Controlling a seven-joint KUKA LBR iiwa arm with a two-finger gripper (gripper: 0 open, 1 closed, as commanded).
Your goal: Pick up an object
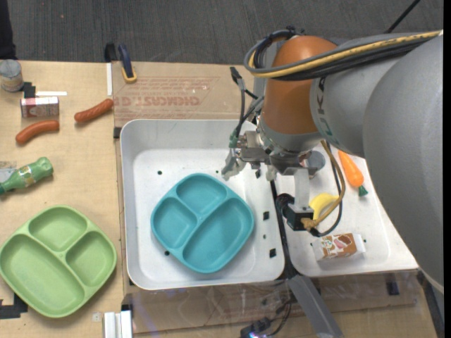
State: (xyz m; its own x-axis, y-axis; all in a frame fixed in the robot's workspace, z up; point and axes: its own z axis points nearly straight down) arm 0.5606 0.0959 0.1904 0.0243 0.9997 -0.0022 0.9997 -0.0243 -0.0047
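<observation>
I'm looking down on the bench (77,129) and the arm (394,118) comes in from the right, its orange band (296,83) sitting over the seam between the two white bins. The gripper (248,162) hangs over the far right corner of the left bin (141,160), and I cannot tell how its jaws stand; the wrist body and cables cover too much of them. Nothing shows between them.

In the left bin, the teal divided plate (203,222) lies flat on the floor toward the near edge, tilted diagonally, its far rim just below and left of the gripper, close but apart from it as far as I can see.

In the right bin (380,245), an orange carrot (351,172) lies by the far right side, partly under the arm. A yellow piece (323,204) sits near the bin's middle, just right of the dangling black cable (296,217). A small brown-and-white carton (338,246) lies near the near edge.

Out on the bench to the left of the bins: a green divided plate (56,259) at the near left corner, a green bottle (27,174) on its side above it, two sausages (63,120) further back, a small box (39,105) and a can (10,74) at the far left edge.
</observation>
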